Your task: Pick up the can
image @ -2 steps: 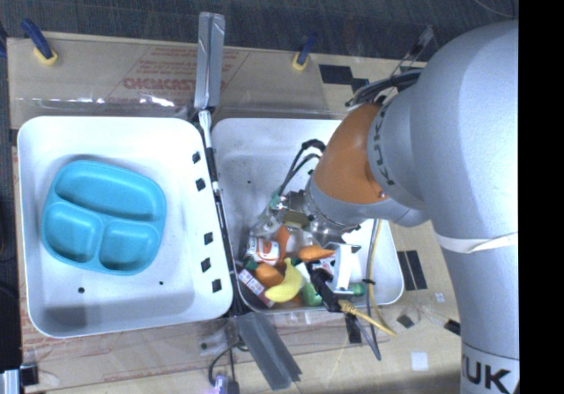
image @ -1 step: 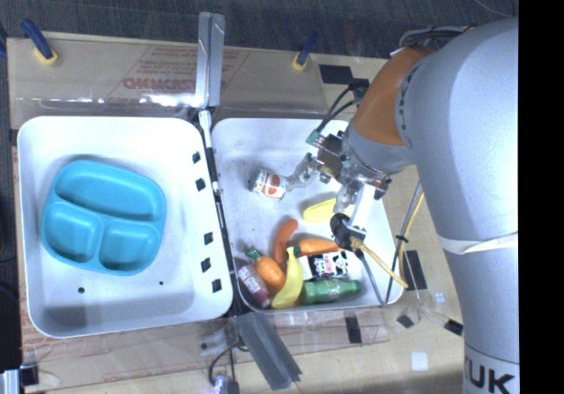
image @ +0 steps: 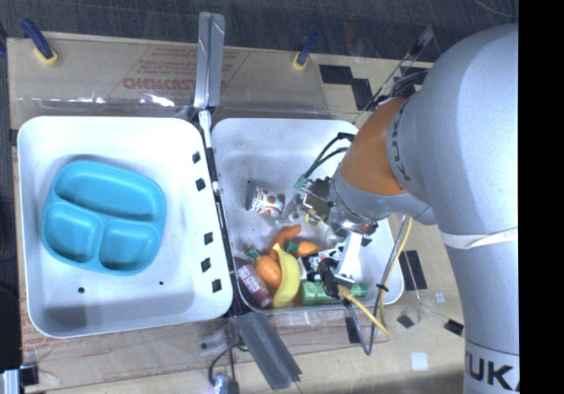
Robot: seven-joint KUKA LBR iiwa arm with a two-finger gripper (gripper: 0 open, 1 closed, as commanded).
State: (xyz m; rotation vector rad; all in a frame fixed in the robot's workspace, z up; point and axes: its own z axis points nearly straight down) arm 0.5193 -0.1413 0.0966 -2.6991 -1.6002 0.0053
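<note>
Gripper (image: 310,200) hangs low over the middle of the right bin (image: 231,154), and whether it is clenched or released I cannot tell, the wrist hides it. Just at its nine o'clock lies the small can (image: 266,201), on its side on the bin floor, apart from the pile. Down at six o'clock a banana (image: 288,278), an orange (image: 270,271) and a carrot (image: 287,233) crowd together. Over in the left bin (image: 35,295) sits a blue divided tray (image: 104,216)

bins (image: 35,207): smooth white plastic, slight sheen
tray (image: 104,214): glossy blue plastic
table (image: 106,66): matt brown cardboard
arm (image: 476,137): smooth grey
</note>
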